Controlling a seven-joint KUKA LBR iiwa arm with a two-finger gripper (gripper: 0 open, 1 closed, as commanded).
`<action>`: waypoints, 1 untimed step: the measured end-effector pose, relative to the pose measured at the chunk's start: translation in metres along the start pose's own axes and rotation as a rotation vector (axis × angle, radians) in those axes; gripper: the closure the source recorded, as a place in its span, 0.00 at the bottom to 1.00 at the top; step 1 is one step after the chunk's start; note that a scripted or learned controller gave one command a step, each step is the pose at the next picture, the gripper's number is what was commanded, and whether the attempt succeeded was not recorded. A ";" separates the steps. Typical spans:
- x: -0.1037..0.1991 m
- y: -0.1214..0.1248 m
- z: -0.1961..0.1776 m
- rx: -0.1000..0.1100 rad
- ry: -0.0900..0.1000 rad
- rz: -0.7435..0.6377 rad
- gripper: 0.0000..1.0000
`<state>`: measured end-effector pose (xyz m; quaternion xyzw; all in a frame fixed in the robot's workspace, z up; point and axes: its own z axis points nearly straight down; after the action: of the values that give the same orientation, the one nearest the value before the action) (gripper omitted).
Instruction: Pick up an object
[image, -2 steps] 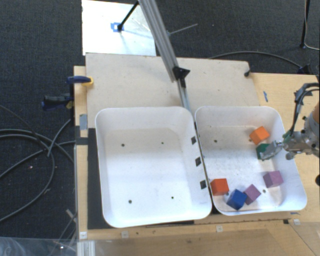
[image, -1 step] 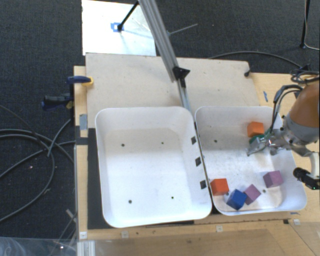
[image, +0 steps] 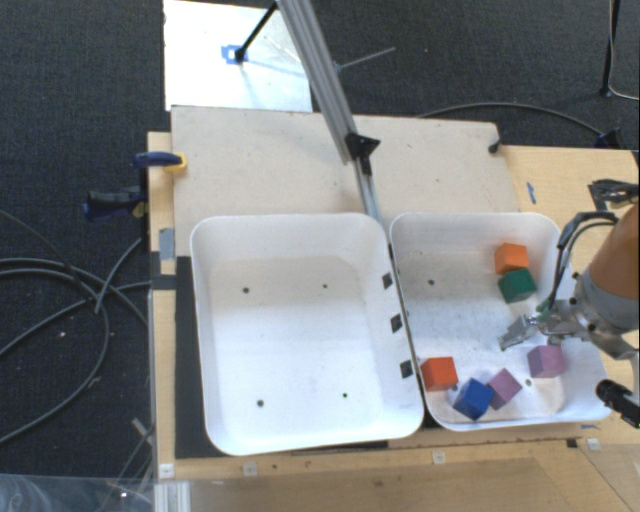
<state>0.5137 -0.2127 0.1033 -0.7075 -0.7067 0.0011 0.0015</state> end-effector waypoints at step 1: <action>-0.001 0.074 0.012 -0.011 -0.003 -0.009 0.00</action>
<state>0.5876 -0.2133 0.0909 -0.7041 -0.7101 -0.0016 -0.0032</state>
